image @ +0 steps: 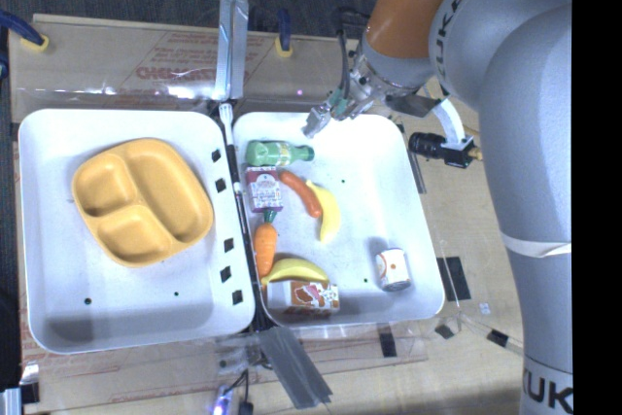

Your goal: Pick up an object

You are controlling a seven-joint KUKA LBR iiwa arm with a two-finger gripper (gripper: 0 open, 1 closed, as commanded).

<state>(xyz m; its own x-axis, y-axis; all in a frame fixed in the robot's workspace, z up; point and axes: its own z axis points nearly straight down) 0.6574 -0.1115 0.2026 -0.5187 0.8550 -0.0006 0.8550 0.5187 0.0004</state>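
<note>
Grey KUKA arm over two white bins on a brown, cardboard-like counter (126,63).
"KUKA" reads on the arm's grey casing; red print on the counter is too faint to read. Gripper (321,119) hangs above the right white bin's (374,199) far edge, nothing between its fingers; spread or closed, cannot tell. Right bin: green plastic bottle (274,153), orange carrot (265,248), yellow bananas, small white can (393,268). Left white bin (49,238): yellow divided plate (142,200).

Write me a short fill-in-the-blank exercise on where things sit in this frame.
1. The yellow tray lies in the ____ bin.
2. The green bottle lies in the ____ bin.
3. The carrot is ____ in colour.
4. The gripper hangs over the right bin's ____ rim.

Missing words: left; right; orange; far
</note>
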